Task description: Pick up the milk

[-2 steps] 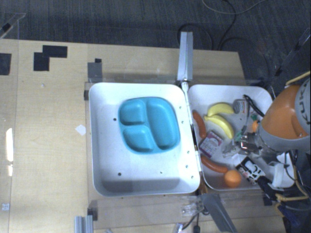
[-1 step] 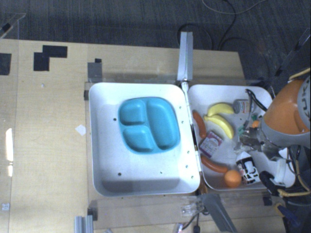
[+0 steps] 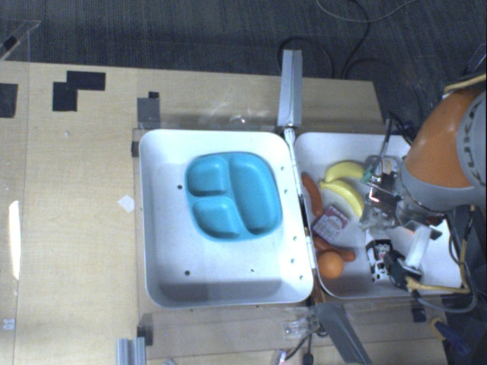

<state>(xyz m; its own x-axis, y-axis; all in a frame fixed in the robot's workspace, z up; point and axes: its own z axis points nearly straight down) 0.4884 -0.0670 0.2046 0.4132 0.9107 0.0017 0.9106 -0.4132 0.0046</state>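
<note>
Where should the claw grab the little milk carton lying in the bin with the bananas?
Probably from straight above, pinching across its narrow sides. The milk carton lies flat and tilted in the right bin, with a banana right behind it and a sausage along its left, so coming in sideways looks blocked. The claw sits just to its right.

The milk (image 3: 332, 222), a small carton with a white and dark red printed face, lay flat and slightly askew in the right bin, just below the bananas and beside the carrot.
</note>
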